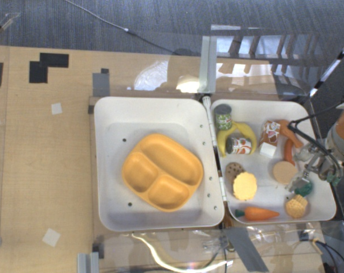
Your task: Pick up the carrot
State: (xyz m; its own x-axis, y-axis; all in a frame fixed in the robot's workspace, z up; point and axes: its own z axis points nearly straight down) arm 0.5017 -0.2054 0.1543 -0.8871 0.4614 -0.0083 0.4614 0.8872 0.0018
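Resting: white bins (106, 169) on tan wooden bench (41, 169).

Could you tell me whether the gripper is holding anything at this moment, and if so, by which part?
Nothing is held. The gripper hangs over the right bin, and the carrot lies apart from it.

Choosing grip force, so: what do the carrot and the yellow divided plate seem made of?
Carrot: probably moulded plastic, a toy; uniform orange, smooth, faint sheen. Plate: likely hard plastic; even yellow colour, smooth rounded compartments, soft gloss. Neither can be confirmed from looks alone.
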